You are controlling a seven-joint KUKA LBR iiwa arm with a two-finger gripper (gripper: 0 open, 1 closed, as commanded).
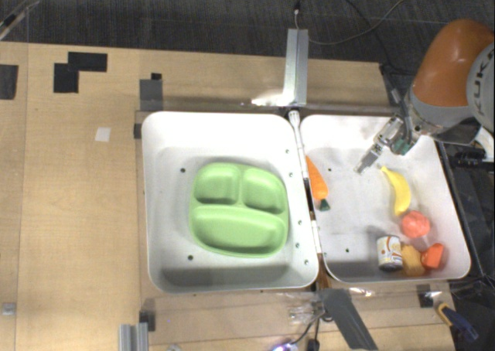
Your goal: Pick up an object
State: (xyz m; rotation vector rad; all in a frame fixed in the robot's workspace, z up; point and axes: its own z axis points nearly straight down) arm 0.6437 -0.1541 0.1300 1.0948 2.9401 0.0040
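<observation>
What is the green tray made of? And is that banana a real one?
The green tray looks like moulded plastic: one even colour, smooth, rounded compartments, a soft sheen. The banana seems to be a plastic toy, since its yellow is very even and spotless, though from this far I can't be sure. The carrot looks like a toy too, bright orange with a neat green tip.

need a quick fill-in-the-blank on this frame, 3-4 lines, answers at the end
1. The green divided tray lies in the ____ bin.
2. The carrot lies against the ____ wall of the right bin.
3. The fruit just below the gripper in the camera view is a yellow ____.
4. The small can stands near the right bin's ____ edge.

Missing words: left; left; banana; front
</observation>
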